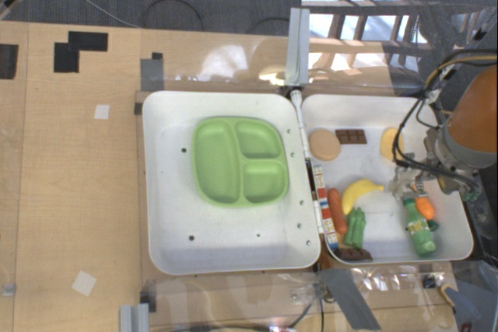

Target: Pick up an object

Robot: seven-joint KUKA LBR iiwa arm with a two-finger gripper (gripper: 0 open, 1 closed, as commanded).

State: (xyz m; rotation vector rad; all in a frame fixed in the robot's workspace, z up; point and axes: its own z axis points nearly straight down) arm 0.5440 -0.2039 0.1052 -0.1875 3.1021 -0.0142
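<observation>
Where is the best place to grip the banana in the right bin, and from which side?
Grip the banana across its narrow middle, coming straight down from above. It lies flat with bare floor above and right of it; the green bottle crowds its lower-left end.

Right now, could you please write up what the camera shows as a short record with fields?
left bin: holds a green divided plate
right bin: holds toy food
near divider: round tan cookie, chocolate bar, hot dog
middle: banana, green bottle
near right wall: green bottle with an orange cap, carrot
gripper: over the right bin, above the capped bottle and carrot
grasp: nothing visibly between the fingers
</observation>
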